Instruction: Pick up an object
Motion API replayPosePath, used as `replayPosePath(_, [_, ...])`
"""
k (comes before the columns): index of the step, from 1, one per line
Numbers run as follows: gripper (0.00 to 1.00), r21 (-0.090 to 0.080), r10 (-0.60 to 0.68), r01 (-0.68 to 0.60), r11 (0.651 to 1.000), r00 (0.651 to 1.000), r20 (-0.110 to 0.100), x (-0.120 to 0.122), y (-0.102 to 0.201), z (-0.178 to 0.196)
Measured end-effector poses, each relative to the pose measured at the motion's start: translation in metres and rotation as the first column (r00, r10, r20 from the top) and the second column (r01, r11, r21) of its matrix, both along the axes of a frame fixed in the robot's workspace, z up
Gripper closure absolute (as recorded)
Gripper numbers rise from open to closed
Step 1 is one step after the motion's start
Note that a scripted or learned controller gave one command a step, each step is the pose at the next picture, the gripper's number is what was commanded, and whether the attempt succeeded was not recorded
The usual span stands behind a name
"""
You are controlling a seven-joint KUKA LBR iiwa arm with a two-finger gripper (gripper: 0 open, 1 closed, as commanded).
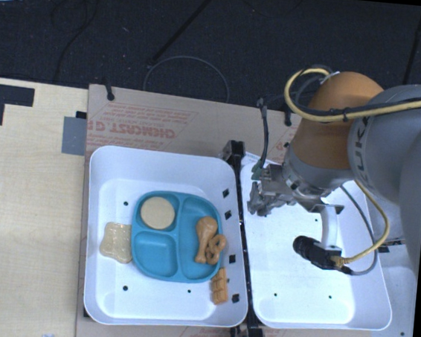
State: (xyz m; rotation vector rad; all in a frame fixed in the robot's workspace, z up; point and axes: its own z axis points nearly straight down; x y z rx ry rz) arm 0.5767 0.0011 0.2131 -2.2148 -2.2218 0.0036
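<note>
- Pale wooden desk (20, 204) carries two shallow white bins side by side, resting on cardboard.
- Left bin (100, 294): blue divided tray (163, 260) holding a round tan disc (156, 212) and a tan pretzel-like piece (209, 240); a pale bread-like piece (117, 242) touches the tray's left edge; a small brown piece (219, 285) lies just beside its lower right corner.
- Arm (363, 135) extends over the right bin (316, 302).
- Pincer (260, 204) hangs over the right bin's upper left area, near the divider; finger opening and contents cannot be determined.

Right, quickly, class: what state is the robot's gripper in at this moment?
Gripper: cannot be told; it hangs over the right bin, near the divider.
</note>
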Motion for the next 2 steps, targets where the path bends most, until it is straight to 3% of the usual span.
replayPosePath(2, [1.00, 0.000, 0.002, -0.002, 1.000, 1.000, 0.001, -0.005, 0.108, 0.017])
